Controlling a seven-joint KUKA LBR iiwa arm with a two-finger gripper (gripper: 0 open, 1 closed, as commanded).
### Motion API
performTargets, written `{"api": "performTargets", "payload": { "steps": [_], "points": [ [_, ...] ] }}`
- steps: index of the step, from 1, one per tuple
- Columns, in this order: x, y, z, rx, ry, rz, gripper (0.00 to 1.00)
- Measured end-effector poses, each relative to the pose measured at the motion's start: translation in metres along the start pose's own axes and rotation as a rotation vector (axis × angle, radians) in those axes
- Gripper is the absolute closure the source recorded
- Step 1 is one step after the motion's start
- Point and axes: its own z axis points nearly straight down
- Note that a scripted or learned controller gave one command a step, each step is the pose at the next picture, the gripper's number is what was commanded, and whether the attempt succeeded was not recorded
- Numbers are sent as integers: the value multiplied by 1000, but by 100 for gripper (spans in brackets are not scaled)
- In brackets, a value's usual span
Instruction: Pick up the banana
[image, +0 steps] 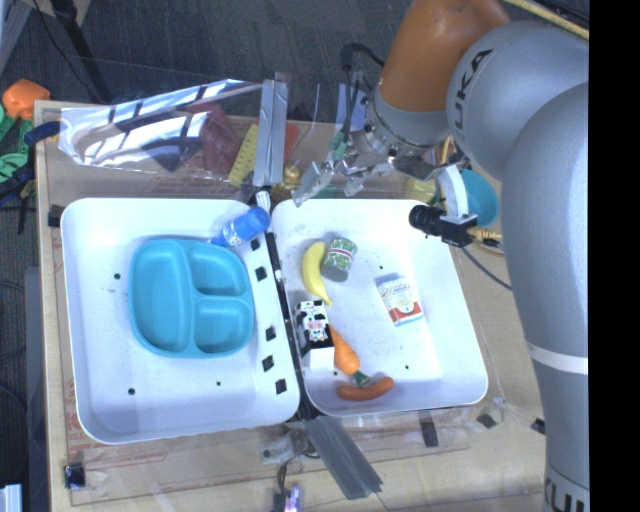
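The yellow banana (315, 270) lies in the right bin (450, 345) near its left wall, end pointing away from me, touching a small green-labelled can (340, 258) on its right. My gripper (330, 180) hangs over the far rim of the right bin, above and beyond the banana and apart from it. Its metal fingers (306, 184) are spread open with nothing between them.
The right bin also holds a red-and-white carton (400, 298), a cow-print box (315, 325), a carrot (345, 352) and a sausage (365, 388). A blue divided tray (190, 297) sits in the left bin (90, 260). A blue bottle (240, 228) lies at the divider.
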Motion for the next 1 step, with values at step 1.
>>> {"api": "performTargets", "payload": {
  "steps": [1],
  "points": [
    [-22, -5, 117, -3, -3, -78, 0]
  ]
}}
